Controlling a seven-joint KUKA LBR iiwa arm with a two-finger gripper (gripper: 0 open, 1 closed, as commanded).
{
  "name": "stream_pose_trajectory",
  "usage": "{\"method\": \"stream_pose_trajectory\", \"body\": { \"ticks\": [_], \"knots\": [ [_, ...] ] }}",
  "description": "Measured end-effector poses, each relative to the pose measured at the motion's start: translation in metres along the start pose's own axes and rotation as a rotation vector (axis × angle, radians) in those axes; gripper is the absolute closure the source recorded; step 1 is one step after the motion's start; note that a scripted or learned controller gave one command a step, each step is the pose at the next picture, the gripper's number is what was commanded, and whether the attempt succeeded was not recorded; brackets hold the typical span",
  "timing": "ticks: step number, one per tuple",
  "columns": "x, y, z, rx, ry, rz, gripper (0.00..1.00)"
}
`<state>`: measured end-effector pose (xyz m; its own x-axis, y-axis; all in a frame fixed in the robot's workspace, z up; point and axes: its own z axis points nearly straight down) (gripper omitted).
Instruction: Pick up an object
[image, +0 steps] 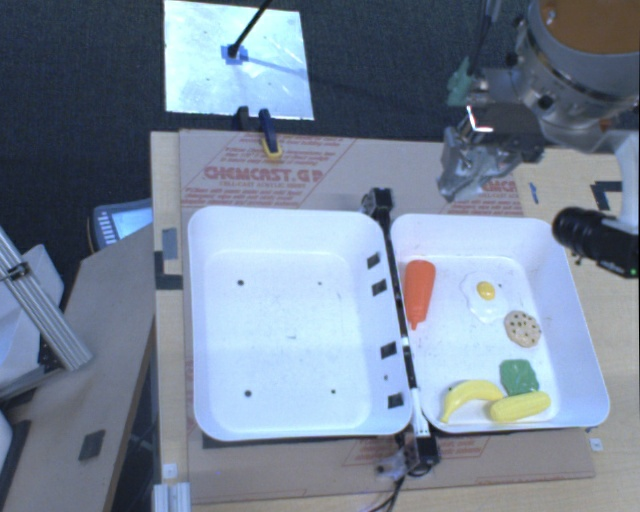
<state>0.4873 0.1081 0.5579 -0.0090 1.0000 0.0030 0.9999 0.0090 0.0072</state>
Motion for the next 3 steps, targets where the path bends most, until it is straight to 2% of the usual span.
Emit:
{"method": "stream_pose_trajectory", "body": {
  "ticks": [3],
  "knots": [
    [0.000,0.001,-0.034,-0.007,0.003,-0.008,1.00]
  ]
}}
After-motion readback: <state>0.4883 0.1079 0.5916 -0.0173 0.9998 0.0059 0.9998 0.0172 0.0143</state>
